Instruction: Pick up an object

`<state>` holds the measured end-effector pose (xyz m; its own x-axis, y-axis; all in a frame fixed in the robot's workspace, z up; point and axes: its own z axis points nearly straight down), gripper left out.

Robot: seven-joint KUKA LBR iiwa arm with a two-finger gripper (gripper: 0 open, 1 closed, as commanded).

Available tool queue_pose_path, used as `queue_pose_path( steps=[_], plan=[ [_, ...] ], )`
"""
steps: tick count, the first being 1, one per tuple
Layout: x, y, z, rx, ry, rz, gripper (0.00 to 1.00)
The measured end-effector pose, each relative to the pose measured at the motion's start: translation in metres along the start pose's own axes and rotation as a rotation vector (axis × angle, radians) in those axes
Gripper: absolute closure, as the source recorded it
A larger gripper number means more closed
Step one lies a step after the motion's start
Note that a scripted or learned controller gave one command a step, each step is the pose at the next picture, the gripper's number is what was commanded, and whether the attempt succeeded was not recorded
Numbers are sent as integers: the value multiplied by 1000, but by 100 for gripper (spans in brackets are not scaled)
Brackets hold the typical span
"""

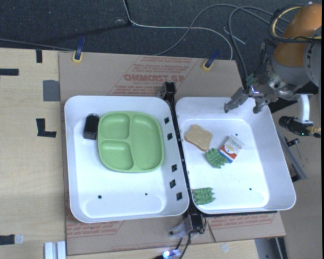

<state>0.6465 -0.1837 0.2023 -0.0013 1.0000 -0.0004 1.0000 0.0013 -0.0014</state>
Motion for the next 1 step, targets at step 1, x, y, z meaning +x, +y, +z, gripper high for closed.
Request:
queue_pose_path(
  steps=[1],
  plan=[
    [6, -2, 64, 5, 0, -1, 0]
  ],
)
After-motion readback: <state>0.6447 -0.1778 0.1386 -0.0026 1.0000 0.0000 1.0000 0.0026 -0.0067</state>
